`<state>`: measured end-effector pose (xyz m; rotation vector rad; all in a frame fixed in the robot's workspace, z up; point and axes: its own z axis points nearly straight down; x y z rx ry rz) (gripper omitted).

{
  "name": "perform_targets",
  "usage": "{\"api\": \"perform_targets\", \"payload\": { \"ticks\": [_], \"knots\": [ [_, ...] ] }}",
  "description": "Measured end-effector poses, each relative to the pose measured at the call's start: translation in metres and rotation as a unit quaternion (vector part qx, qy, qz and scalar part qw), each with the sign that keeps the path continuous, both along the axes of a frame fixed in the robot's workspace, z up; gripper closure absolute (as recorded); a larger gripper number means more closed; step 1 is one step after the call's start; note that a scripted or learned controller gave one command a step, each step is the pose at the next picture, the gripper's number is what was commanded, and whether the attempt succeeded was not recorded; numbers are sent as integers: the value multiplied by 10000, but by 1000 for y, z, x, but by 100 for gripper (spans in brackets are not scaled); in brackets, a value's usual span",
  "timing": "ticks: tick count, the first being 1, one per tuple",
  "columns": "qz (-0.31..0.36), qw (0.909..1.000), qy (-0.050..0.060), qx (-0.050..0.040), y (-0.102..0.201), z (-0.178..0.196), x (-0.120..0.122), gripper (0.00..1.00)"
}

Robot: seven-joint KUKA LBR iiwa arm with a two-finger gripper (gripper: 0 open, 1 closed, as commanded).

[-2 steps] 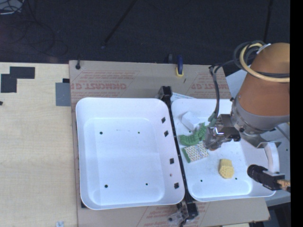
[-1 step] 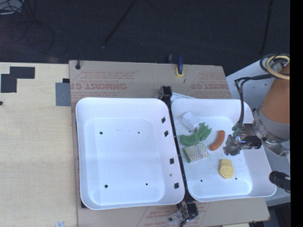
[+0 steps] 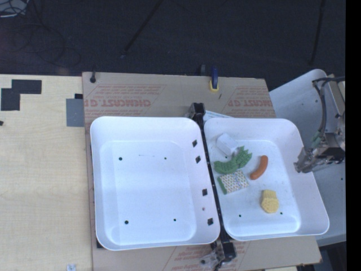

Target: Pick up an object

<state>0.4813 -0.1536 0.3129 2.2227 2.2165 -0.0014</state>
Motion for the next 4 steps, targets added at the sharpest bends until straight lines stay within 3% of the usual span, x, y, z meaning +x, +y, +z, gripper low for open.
{"api": "perform_targets", "payload": {
  "ticks": [1,2,3,4],
  "knots": [
    [-12,10000,60,22,-62,-124,-8,100],
    [67,10000,-60,1,11,-4,91,100],
    [1,10000,42,25,26,-33,27,100],
    [1,10000,37,21,-17,-113,-7,100]
  ]
}}
